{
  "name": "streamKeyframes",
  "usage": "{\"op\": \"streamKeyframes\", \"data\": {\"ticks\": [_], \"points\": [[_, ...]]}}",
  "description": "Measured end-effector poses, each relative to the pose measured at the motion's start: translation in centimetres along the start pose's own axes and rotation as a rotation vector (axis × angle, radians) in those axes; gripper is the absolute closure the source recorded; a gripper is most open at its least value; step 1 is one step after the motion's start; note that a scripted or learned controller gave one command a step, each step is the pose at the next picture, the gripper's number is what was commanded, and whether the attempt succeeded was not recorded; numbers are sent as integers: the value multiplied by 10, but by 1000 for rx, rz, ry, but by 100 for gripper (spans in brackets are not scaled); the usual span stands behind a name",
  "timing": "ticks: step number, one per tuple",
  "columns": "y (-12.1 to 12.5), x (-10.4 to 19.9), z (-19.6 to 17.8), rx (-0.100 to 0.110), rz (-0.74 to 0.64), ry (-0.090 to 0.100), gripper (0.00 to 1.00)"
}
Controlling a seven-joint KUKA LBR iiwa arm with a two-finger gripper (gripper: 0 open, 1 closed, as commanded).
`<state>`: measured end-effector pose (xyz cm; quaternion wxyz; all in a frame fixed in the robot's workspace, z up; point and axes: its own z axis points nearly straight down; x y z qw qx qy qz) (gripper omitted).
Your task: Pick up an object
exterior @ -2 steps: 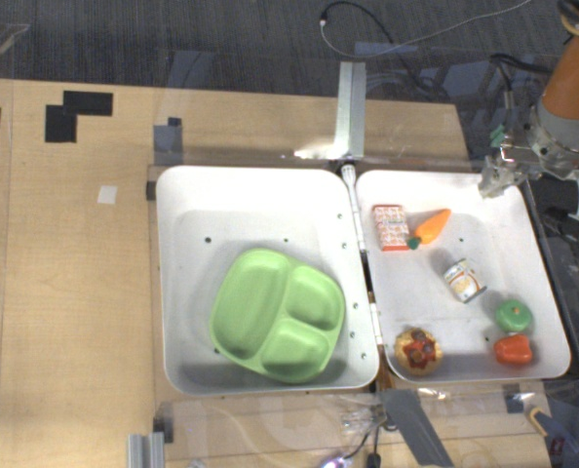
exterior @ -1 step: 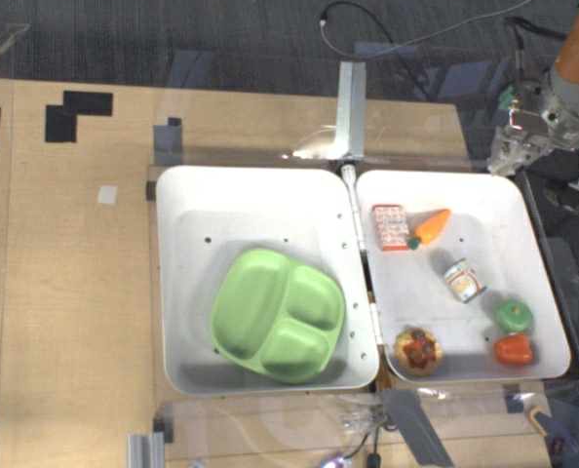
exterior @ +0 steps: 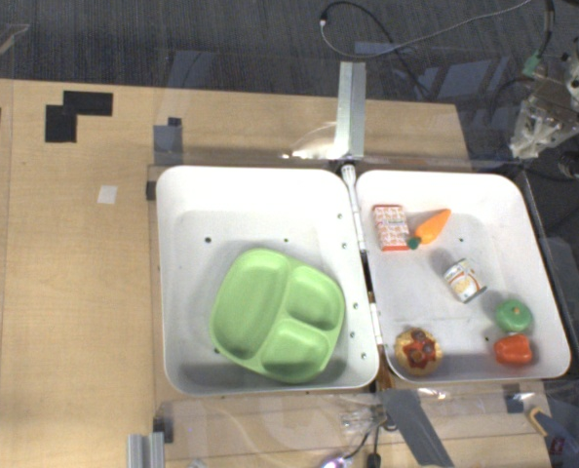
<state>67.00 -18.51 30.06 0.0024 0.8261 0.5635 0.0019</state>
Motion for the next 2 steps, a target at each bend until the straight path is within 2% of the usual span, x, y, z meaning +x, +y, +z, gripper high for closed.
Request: {"op": "streamKeyframes", "data": {"ticks": [1,2], "points": [[-5,10,68,3,260,0,100],[-3,6,22,2,564,-1,100]]}}
